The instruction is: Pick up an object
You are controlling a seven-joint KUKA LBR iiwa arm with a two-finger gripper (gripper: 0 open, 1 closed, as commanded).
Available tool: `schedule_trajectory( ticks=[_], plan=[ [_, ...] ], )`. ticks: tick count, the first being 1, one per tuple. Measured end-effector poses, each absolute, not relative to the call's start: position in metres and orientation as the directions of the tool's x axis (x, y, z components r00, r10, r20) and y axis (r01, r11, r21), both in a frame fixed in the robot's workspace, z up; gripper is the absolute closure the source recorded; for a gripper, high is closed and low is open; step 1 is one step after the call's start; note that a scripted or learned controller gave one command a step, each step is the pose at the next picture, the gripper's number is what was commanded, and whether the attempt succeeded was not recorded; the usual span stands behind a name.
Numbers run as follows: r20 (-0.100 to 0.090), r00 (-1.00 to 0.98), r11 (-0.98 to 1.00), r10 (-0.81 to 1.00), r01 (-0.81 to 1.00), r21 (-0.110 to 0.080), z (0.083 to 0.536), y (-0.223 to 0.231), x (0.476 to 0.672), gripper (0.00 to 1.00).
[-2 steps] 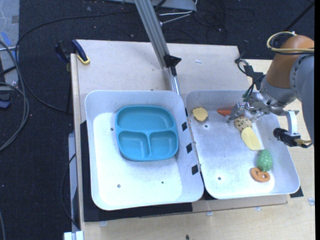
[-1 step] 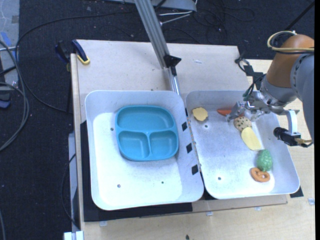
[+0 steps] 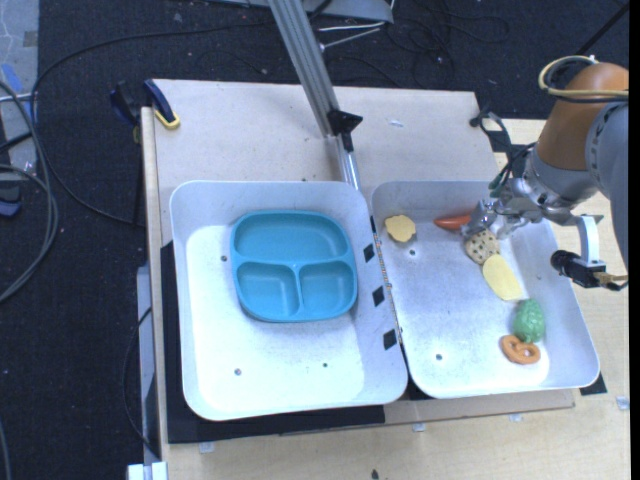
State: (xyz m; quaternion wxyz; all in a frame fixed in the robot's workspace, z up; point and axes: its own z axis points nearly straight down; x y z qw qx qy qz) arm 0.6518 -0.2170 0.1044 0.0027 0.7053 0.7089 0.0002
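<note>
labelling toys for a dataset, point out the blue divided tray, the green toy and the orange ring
blue divided tray (image 3: 262, 240): camera view, upper left compartment floor
green toy (image 3: 530, 320): camera view, its middle
orange ring (image 3: 521, 350): camera view, its band

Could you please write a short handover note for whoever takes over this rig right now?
Gripper: low in the right bin, over the dotted tan piece; nothing visibly held.
Right bin: yellow round piece, red-orange piece, pale yellow oblong piece, green toy, orange ring-shaped toy.
Left bin: blue divided tray.
Done: arm brought down among the objects.
Left: grasp one and lift it.
</note>
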Motion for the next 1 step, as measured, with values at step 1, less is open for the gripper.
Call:
schedule_trajectory(
  ticks=[1],
  plan=[
    [-0.002, -0.003, 0.003, 1.000, 1.000, 0.006, 0.1589, -0.2066, 0.6519, 1.00]
  ],
)
